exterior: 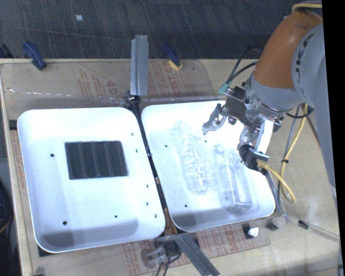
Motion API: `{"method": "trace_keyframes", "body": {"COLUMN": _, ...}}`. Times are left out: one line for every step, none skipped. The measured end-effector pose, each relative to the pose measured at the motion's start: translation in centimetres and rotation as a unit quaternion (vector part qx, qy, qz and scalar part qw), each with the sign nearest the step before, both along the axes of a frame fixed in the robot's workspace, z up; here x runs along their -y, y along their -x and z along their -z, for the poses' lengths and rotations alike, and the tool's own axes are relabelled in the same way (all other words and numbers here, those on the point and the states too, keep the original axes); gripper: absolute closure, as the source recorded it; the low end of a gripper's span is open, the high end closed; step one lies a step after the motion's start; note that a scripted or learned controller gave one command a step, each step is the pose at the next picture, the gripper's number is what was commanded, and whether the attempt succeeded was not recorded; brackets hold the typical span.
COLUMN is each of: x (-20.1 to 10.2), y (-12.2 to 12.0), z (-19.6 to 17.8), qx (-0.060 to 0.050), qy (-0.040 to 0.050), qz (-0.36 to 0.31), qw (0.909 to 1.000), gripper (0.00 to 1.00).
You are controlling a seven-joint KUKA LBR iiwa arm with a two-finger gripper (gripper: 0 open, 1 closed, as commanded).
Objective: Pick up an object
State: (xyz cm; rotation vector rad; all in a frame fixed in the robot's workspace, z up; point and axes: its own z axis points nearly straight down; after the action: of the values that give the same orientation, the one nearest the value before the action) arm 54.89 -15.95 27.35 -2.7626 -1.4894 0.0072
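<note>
My gripper [229, 137] hangs over the upper right part of the right bin [172, 215], its two fingers spread wide apart and nothing between them. Below it in that bin lie clear plastic things that are hard to make out against the white floor: a crinkled transparent piece [195, 162] towards the middle and a bottle-like transparent piece [235, 188] nearer the front right corner. A dark ribbed rectangular block [95, 159] lies flat in the left bin [43, 234], far from the gripper.
A metal bar [139, 65] stands at the back between the bins, and blue clamps [35, 56] hold the bench's back edge. Yellow cable [283, 182] hangs off the wrist past the right bin's rim.
</note>
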Motion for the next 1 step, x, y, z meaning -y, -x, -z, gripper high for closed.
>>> {"method": "trace_keyframes", "body": {"x": 2.39, "y": 4.81, "z": 4.56, "qx": 0.000, "qy": 0.0000, "qz": 0.016, "qw": 0.9999, "gripper": 0.00}}
